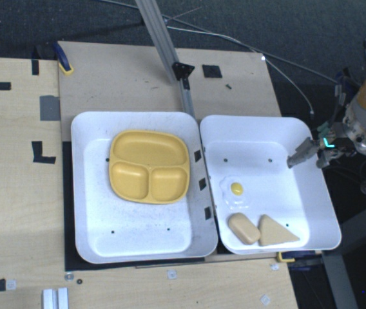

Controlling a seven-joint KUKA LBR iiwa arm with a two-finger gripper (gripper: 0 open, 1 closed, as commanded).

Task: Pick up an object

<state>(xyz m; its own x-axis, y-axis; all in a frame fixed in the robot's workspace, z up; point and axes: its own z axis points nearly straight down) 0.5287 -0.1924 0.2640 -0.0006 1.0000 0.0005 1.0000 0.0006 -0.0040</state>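
Note:
In the right bin [299, 129] lie three objects. A toy fried egg [236, 190], white with a yellow yolk, rests near the middle. A tan bread roll [243, 228] and a tan triangular wedge [276, 231] sit side by side at the front. My gripper [310, 157] hangs over the bin's right rim, above and to the right of the egg. Its two dark fingers are spread open with nothing between them.
The left bin [86, 172] holds a yellow three-compartment plate [149, 166]. A grey pole [160, 34] slants down from the top to the gap between the bins. Cables run across the dark floor at the top right.

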